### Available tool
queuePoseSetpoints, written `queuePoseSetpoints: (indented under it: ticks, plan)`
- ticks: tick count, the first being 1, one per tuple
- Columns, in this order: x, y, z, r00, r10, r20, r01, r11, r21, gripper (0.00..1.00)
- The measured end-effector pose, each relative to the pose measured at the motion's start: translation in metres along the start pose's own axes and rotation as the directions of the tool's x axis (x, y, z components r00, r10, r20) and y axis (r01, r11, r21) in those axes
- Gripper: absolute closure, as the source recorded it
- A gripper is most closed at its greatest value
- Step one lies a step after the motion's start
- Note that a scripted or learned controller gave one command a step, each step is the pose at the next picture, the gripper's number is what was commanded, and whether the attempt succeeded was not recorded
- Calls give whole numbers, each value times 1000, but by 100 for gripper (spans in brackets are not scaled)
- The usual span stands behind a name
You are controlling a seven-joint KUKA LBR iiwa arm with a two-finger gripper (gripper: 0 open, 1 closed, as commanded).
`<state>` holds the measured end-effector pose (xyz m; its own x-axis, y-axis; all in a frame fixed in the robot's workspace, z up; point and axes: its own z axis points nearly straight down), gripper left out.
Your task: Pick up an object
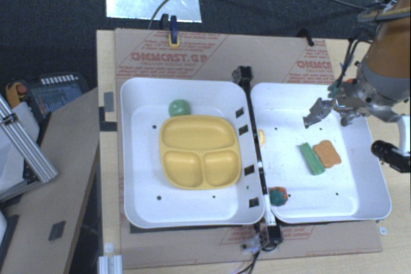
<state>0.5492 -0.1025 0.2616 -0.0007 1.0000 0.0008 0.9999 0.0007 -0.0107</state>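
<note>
In the right bin [359, 202] lie a green stick-shaped piece [311, 158] and, touching its right side, an orange flat piece [328, 153]. A small teal and orange object [277, 196] sits by that bin's front left corner. My gripper [316, 115] hangs over the upper middle of the right bin, up and slightly left of the green piece, with nothing between its fingers. A small yellow bit [260, 137] peeks out at the divider between the bins.
The left bin [138, 138] holds a yellow three-compartment plate [198, 151] with a green ball [180, 107] just behind it. The arm's orange band [392, 51] and wrist fill the upper right. A black clamp [390, 154] juts in at the right bin's edge.
</note>
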Motion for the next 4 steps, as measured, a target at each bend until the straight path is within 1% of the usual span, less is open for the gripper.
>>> queuePoseSetpoints:
  ticks: [1,3,4]
  plan:
    - [0,2,-6,1000,-2,1,2,1000,-13,0]
    - [3,5,115,1000,0,0,0,1000,-12,0]
    - [1,4,156,1000,0,0,0,1000,-11,0]
